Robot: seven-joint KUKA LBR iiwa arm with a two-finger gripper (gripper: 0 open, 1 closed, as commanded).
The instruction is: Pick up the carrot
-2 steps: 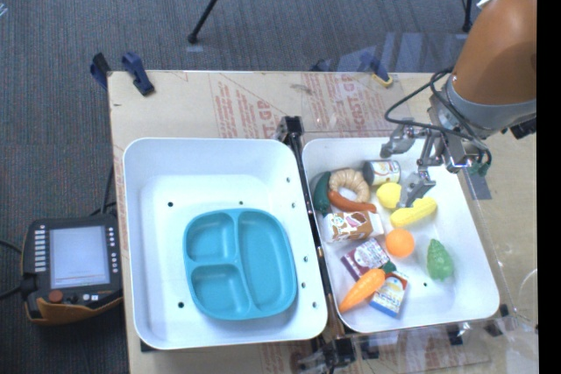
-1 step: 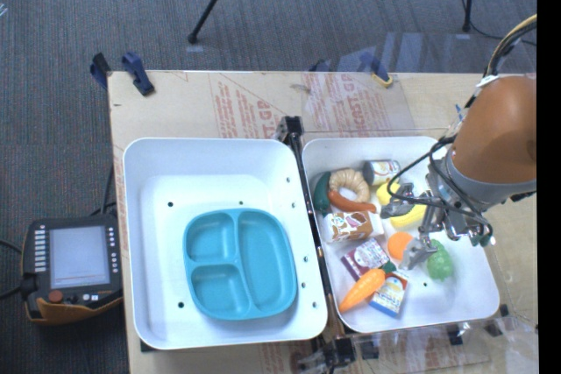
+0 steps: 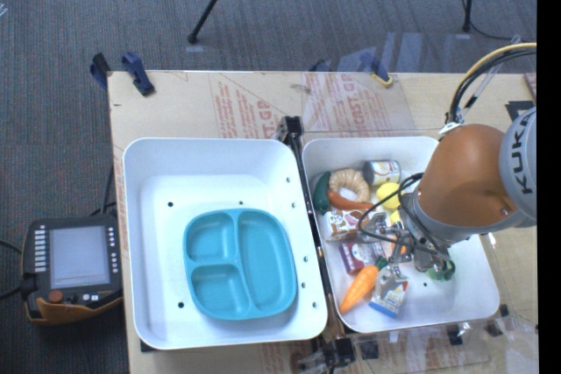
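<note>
The carrot (image 3: pixel 358 287) is orange with a bit of green at its top end. It lies at a slant near the front of the right bin (image 3: pixel 478 298), among other items. My gripper (image 3: pixel 400 246) hangs low over the middle of that bin, just up and to the right of the carrot's top end. The orange wrist band (image 3: pixel 465 181) hides much of the gripper, and nothing shows as held in it.
Around the carrot lie a small carton (image 3: pixel 390 294), a dark red packet (image 3: pixel 352 257), a bagel (image 3: pixel 351 183), a can (image 3: pixel 382 170), a yellow fruit (image 3: pixel 387 194) and a green piece (image 3: pixel 441 271). The left bin (image 3: pixel 149 188) holds a blue divided plate (image 3: pixel 238 263).
</note>
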